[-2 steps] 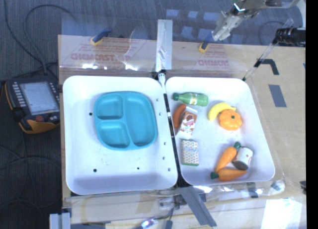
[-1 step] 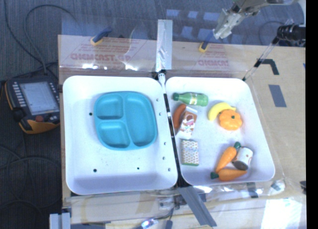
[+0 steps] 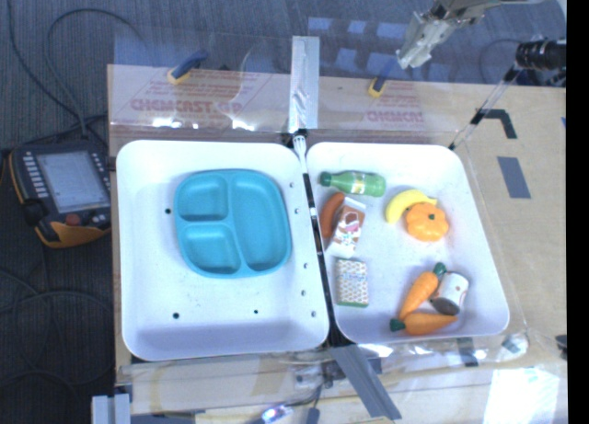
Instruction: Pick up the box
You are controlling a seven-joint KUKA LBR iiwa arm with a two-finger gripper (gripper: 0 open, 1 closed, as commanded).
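Note:
Two small boxes lie on the left side of the right bin [image 3: 474, 229]. One is a white and red carton [image 3: 348, 230]; the other is a flat box with a green and pink pattern [image 3: 351, 281], just in front of it. My gripper [image 3: 416, 50] hangs high above the bench's far edge, beyond the right bin and well away from both boxes. Nothing is seen in it.
The right bin also holds a green bottle [image 3: 354, 183], a banana [image 3: 406, 200], an orange [image 3: 426, 222], a red sausage-like item [image 3: 330, 212], two carrots [image 3: 419, 292] and a small can [image 3: 450, 292]. A blue divided plate [image 3: 230, 222] lies in the left bin [image 3: 147, 303].

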